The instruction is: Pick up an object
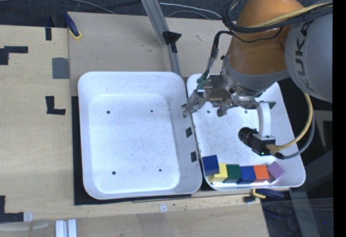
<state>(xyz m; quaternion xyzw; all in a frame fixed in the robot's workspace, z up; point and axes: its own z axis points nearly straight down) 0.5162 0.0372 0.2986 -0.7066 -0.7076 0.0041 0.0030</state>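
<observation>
Jaws spread and empty, the gripper [206, 101] hangs over the right bin [286, 122]; the blocks [240, 172] sit well below it along the near wall, so the pick seems not yet begun.

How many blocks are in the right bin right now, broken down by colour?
Blue blocks: 2
Yellow block: 1
Green block: 1
Orange block: 1
Purple block: 1
Total: 6, all along the near edge of the right bin.
</observation>
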